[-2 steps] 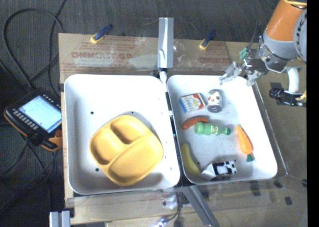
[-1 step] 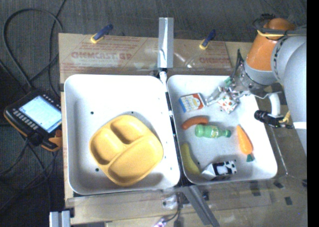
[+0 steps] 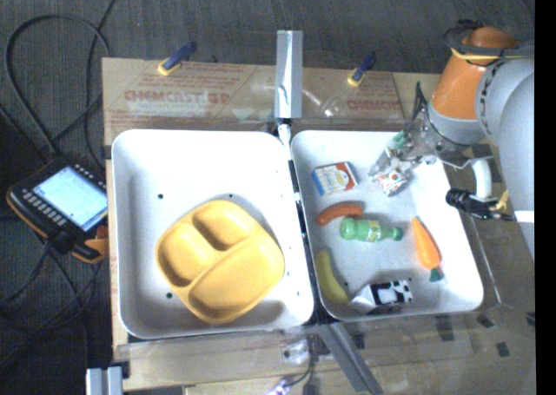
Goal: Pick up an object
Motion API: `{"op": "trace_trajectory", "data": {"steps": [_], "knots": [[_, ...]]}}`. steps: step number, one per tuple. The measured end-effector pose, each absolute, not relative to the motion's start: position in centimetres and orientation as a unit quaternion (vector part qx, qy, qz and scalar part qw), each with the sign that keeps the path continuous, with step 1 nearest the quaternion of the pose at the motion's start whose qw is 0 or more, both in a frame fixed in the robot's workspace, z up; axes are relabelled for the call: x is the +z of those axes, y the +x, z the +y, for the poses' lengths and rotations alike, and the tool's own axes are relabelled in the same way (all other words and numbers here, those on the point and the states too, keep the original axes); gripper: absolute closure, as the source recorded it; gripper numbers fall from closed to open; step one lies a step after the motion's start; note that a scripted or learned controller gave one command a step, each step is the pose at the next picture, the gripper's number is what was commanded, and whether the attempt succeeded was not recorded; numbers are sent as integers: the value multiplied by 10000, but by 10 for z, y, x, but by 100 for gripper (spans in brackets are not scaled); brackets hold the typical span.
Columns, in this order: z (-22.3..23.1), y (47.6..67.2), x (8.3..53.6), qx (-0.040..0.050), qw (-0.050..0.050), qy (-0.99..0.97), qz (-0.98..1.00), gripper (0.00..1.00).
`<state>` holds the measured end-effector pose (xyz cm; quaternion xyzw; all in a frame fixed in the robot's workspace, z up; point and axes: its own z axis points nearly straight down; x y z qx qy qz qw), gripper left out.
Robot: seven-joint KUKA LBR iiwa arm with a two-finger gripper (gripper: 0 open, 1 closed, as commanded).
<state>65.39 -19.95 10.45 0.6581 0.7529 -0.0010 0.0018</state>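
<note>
I watched from my screen as the gripper (image 3: 401, 152) hung over the far right corner of the right bin (image 3: 465, 293). A small red and white packet (image 3: 393, 178) sat right under its tip. I could not tell if the packet was being held or was just lying there. The picture was too blurry at that spot.

The small carton (image 3: 334, 177), white with red and blue print, lay just to the left of the gripper. Its print was too small for me to read. A little nearer the camera than the gripper lay the red sausage (image 3: 340, 212) and the green bottle (image 3: 369, 230), both lying sideways. The orange carrot (image 3: 426, 247) lay near the bin's right wall, pointing toward the gripper. The yellow banana (image 3: 330, 276) and the black and white carton (image 3: 388, 293) were well apart from it, at the near end.

I thought the packet was the easiest thing to pick, since it was closest.

Well off to the left, the yellow tray (image 3: 221, 260) lay in the left bin (image 3: 139, 154). Faint red letters on the board (image 3: 174, 98) behind the bins seemed to say "CHEMCAST".
</note>
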Motion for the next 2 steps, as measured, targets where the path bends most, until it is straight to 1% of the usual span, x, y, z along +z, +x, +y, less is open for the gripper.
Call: {"op": "trace_trajectory", "data": {"steps": [1, 2], "knots": [[-220, 656, 94, 49, 69, 7152, 6989, 100], [-187, 664, 196, -5, 3, 7090, 7052, 100]]}}
